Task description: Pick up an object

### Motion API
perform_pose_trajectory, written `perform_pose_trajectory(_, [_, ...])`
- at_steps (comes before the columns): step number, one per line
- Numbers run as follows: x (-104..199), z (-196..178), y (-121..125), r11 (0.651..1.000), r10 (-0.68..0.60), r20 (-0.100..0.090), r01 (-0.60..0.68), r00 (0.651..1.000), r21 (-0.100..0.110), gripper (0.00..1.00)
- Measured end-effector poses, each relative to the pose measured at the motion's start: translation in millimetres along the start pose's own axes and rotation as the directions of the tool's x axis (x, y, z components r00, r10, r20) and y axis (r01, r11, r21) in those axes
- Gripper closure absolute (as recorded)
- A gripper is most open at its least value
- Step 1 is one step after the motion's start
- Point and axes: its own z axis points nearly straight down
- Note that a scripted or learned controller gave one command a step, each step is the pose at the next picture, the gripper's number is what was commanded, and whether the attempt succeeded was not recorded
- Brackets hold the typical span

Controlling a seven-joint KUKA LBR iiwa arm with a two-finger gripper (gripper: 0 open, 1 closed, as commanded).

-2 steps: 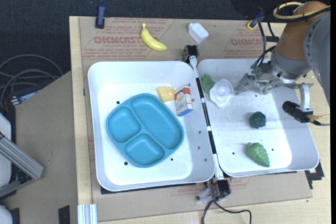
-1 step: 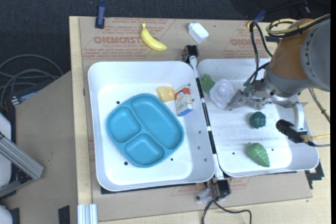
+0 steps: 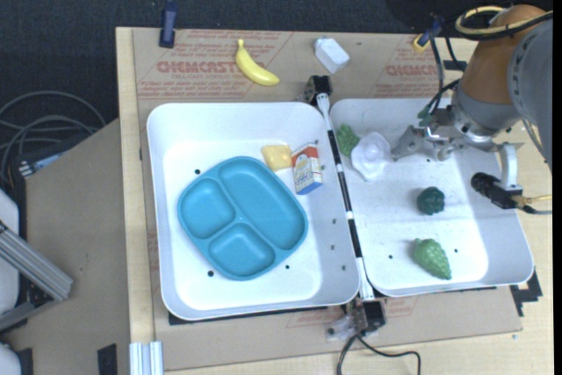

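Overhead, gripper (image 3: pixel 428 141) above right bin (image 3: pixel 500 263).

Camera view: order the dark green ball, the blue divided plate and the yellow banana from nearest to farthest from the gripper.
Measured from the gripper, over the right bin:
1. Dark green ball, right bin, just below the gripper.
2. Blue divided plate, left bin, across the divider.
3. Yellow banana, on the board outside the bins, top left.

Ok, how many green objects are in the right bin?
3: a light green piece at the bin's left wall, a dark green ball mid-bin, a bumpy green fruit near the front. The arm could hide more.
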Motion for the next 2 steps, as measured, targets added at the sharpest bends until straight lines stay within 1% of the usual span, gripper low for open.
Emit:
perform_pose_trajectory(1, [5, 1, -57, 1.0, 0.0, -0.002, 0.0, 1.0, 0.004, 0.0])
perform_pose_trajectory(2, [23, 1, -90, 1.0, 0.001, -0.003, -0.001, 1.0, 0.004, 0.0])
